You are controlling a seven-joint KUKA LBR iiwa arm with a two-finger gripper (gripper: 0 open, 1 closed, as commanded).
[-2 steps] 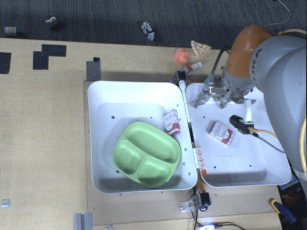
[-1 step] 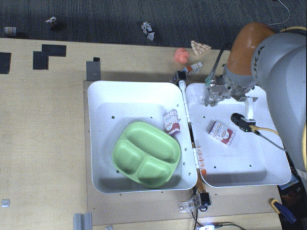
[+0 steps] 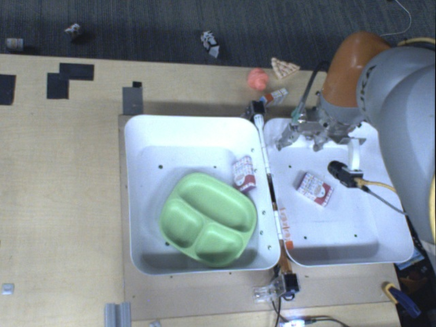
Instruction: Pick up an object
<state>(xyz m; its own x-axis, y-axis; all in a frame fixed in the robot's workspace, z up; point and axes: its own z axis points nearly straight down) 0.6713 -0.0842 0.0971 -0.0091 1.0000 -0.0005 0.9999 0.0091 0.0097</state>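
Note:
A small red and white carton (image 3: 314,188) lies flat in the middle of the right bin (image 3: 368,240). My gripper (image 3: 300,140) hangs over the far left corner of that bin, above and beyond the carton, and stands open with nothing between its fingers. In the left bin (image 3: 143,182) a green divided plate (image 3: 208,216) lies tilted at the near centre. A second red and white carton (image 3: 243,173) stands just beyond the plate, close to the bin's right wall.
On the bench beyond the bins lie a pink ball (image 3: 257,79), a toy pizza slice (image 3: 285,67) and a small red-tipped piece (image 3: 275,97). The grey arm (image 3: 402,114) covers the right bin's far right side.

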